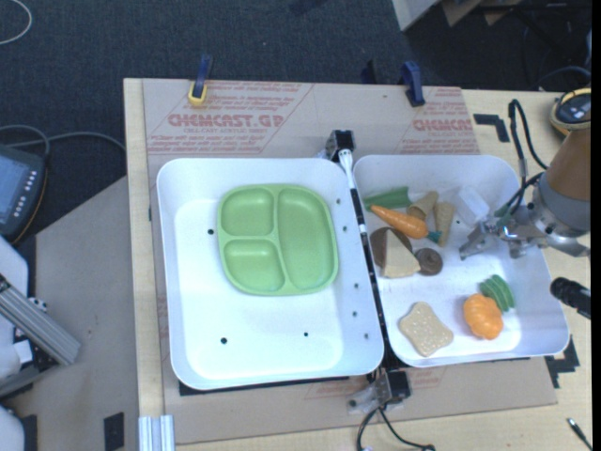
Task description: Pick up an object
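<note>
The right bin [526,341] holds the toy foods: a carrot [400,221] lies slantwise at ten o'clock, with a green pod [387,196] just above it and two pale cones [436,212] at twelve. A brown-and-cream wedge [391,253] and a small brown disc [429,261] lie at nine, a bread slice [425,329] at seven, and an orange fruit [483,317] with green leaves [498,290] at five.

Green divided tray [278,238] smooth matt plastic; white bins [188,327] glossy plastic; bench [150,158] matt board.
</note>
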Controlling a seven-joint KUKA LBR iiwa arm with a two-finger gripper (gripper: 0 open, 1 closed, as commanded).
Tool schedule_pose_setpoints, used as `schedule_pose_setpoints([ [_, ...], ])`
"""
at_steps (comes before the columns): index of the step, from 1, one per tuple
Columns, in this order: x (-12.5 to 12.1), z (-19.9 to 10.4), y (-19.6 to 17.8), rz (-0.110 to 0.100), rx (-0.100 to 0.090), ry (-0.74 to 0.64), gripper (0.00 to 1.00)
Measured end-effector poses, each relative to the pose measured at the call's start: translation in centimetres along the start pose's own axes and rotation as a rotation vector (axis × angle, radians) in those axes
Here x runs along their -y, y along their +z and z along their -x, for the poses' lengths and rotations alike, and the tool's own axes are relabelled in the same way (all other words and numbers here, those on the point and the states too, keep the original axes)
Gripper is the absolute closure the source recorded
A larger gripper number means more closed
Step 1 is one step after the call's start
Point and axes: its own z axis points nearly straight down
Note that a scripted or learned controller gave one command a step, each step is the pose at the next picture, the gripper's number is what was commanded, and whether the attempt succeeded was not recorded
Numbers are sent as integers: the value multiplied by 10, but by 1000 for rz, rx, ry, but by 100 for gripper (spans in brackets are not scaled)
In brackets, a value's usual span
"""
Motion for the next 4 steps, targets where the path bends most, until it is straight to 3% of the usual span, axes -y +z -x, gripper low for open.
schedule_pose_setpoints([
  [1,-1,-3,27,2,-5,-2,0],
  [2,-1,-2,15,6,0,-1,100],
  [4,-6,-2,-94,14,6,0,100],
])
